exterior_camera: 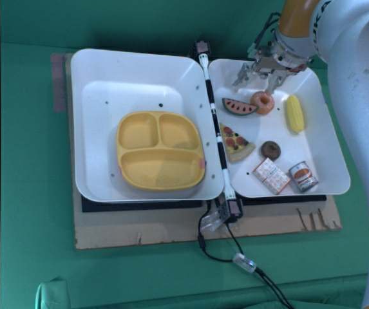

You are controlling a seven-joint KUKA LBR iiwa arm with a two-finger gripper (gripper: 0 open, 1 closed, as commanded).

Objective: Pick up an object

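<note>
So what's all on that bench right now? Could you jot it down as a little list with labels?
left bin: yellow divided plate
right bin: watermelon slice, pink donut, corn cob, pizza slice, chocolate donut, small box, can
gripper: fingers open, above the far end of the right bin, near the pink donut, holding nothing
arm: enters from the right

2 bins sit side by side. The left bin [94, 76] holds a divided plate [160, 150] near its front edge. In the right bin [329, 140], watermelon slice [239, 107], donut [262, 102] and corn [293, 113] line the back; pizza slice [236, 142], chocolate donut [270, 150], box [271, 175] and can [303, 176] lie nearer the front edge.
</note>
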